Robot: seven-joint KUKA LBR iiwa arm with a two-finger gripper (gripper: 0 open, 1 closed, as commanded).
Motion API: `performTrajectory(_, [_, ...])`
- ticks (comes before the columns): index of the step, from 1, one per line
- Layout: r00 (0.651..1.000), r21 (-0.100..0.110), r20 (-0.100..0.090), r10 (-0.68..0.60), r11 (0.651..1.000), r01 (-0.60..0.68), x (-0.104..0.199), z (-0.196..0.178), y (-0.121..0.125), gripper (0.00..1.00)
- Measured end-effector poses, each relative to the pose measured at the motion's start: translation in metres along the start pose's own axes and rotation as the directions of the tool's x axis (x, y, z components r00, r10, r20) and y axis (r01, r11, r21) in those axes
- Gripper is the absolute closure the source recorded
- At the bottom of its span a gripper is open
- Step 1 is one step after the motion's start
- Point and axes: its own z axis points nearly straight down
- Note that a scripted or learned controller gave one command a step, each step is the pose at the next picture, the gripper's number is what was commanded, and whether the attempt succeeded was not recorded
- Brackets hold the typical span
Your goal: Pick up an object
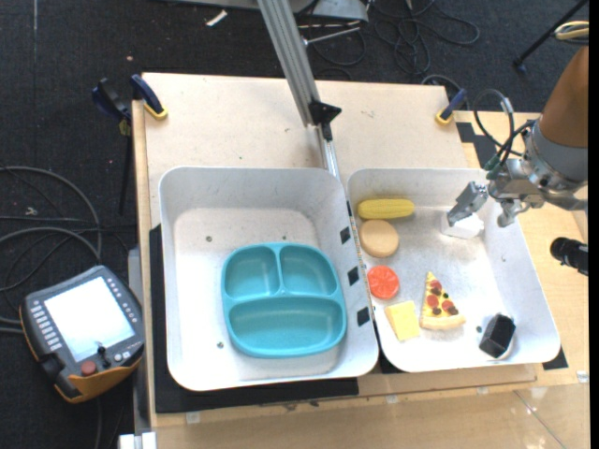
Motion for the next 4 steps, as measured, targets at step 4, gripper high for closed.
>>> performTrajectory(4, [1.0,0.004,0.0,0.002,1.0,-0.002,-0.003,0.146,0.004,0.0])
